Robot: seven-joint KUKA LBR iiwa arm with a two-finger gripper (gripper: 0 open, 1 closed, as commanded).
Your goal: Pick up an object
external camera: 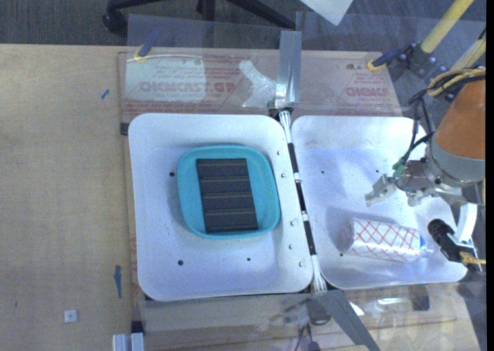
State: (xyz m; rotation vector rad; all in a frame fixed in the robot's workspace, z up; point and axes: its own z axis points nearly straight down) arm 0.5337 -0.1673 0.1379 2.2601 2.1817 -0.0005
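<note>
Two white bins sit side by side on a wooden surface (54, 187). In the right bin (340, 137), toward five o'clock, lies a white tube with a red lattice pattern (384, 239). The jaws (386, 186), just above it at three o'clock, hold nothing; their opening cannot be told. The left bin (154, 141) holds a teal tray with a dark slatted insert (226, 191).

Even bright overhead light, soft shadows, mild blur, bluish glare on right bin (340, 141)

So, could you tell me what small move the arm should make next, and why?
Probably a short move toward the bench's front edge, then down: the gripper hangs above the right bin, and the red-checked cup lies on its side just nearer the front edge, untouched.
</note>
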